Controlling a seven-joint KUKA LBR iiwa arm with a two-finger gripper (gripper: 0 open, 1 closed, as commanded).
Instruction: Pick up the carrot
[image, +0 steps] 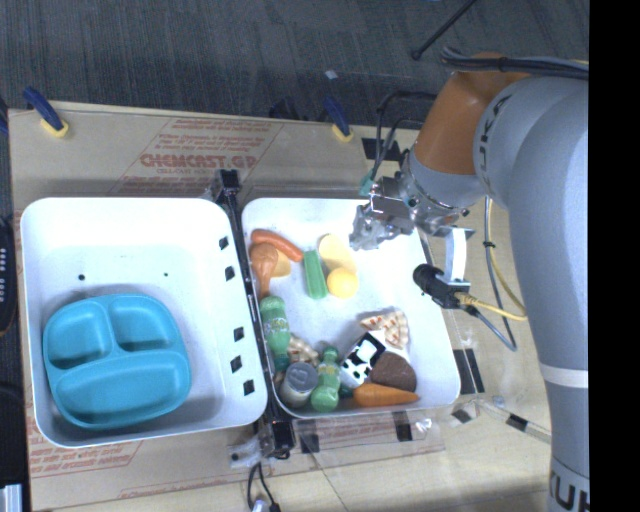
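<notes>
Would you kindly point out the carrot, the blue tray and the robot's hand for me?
carrot (385, 395): camera view, middle of its orange body.
blue tray (117, 357): camera view, central ridge between compartments.
hand (372, 232): camera view, at its fingertips over the right bin.

Even, fairly bright overhead light falls on the bench. The white bins (130, 240) show mild glare on their floors and soft shadows along their walls. The blue tray (115, 355) casts a faint shadow. The picture is slightly soft and grainy throughout.
</notes>
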